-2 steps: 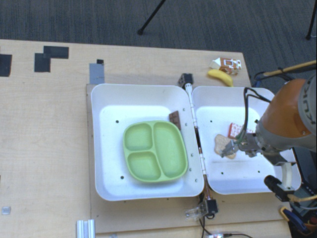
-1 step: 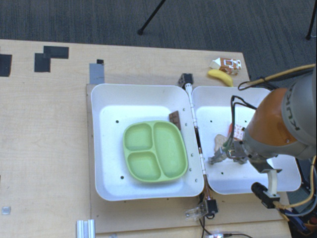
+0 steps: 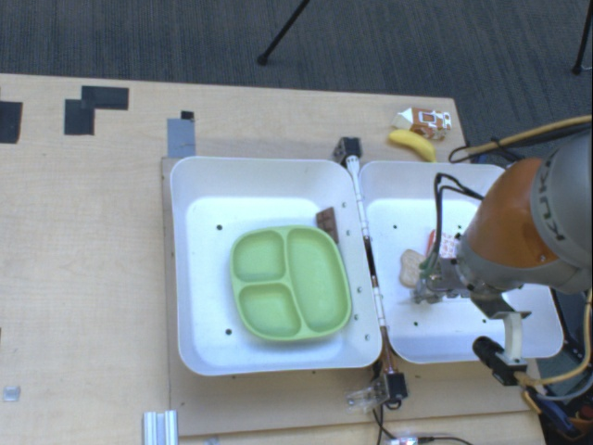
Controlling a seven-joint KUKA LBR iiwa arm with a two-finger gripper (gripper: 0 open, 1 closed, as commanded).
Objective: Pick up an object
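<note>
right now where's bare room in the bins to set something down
Right bin: bare floor along its left and near edges. It is crowded mid-bin, where the gripper hangs by a tan object. Left bin: the green plate takes the middle, leaving its left strip free.

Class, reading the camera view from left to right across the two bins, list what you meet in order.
Green divided plate → small brown block → tan lump → hand → orange band of the arm.

Robot lab: bench (image 3: pixel 83 248), two bins (image 3: pixel 278 179), tripod leg (image 3: pixel 295 19).
</note>
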